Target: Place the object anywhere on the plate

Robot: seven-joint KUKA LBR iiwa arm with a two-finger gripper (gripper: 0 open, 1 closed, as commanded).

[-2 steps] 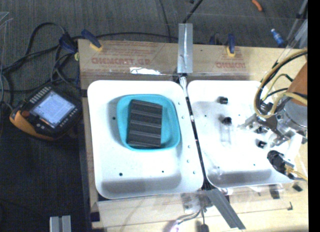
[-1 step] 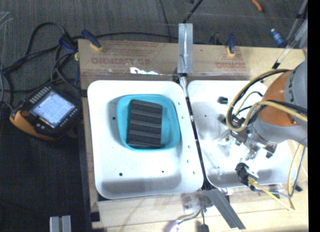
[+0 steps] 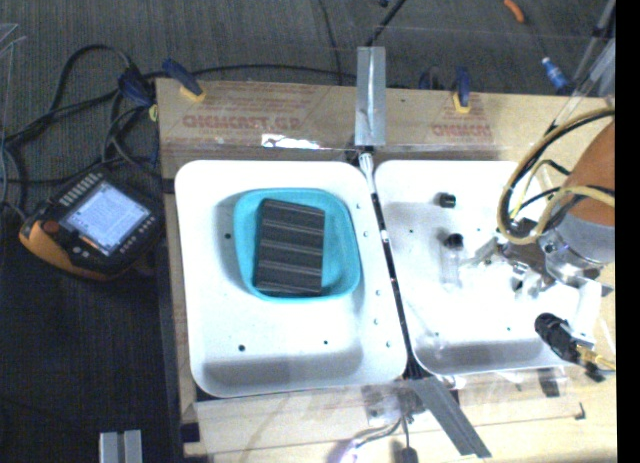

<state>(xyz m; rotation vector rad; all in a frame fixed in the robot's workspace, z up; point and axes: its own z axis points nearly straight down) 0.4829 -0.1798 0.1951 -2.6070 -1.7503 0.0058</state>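
A single fixed camera is looking down from above the bench [image 3: 300,116] at a slant, facing toward its far wooden edge. It is sitting far enough back to be taking in both white bins, the left bin [image 3: 200,281] and the right bin [image 3: 420,176], plus dark carpet [image 3: 150,1] beyond. The arm [image 3: 600,166] is entering from the right side.

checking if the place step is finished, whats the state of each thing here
dark ribbed block: lying flat on the plate, apart from the gripper
blue plate: flat in the left bin, bearing the block
left bin: holds the plate
gripper: over the right bin, nothing seen between its fingers
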